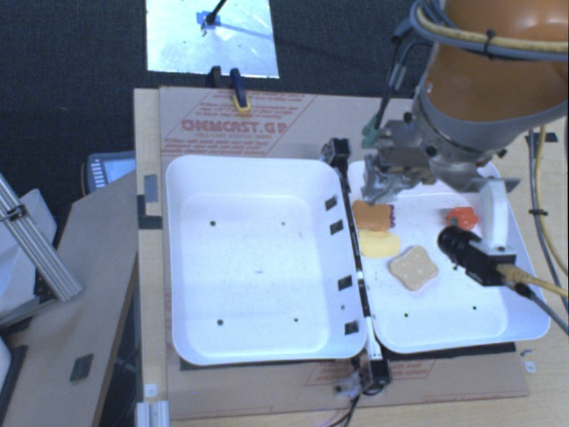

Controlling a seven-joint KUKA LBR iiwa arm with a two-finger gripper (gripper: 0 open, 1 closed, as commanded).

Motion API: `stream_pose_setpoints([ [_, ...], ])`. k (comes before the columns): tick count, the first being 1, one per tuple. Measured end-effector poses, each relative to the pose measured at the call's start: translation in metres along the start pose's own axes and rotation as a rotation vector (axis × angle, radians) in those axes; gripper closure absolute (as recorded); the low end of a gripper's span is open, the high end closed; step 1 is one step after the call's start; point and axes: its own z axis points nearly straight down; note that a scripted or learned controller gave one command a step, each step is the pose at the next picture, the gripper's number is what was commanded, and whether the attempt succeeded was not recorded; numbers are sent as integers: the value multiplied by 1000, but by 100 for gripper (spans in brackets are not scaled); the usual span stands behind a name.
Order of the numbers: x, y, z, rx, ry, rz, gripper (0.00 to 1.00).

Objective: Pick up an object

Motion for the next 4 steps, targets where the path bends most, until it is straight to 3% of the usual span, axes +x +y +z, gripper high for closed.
stream_pose_setpoints([
  [1, 67, 22, 12, 10, 0, -13, 100],
  [2, 86, -1, -113, -3, 6, -12, 100],
  [3, 141, 56, -103, 9, 0, -13, 100],
  [4, 138, 55, -104, 9, -1, -10, 0],
])
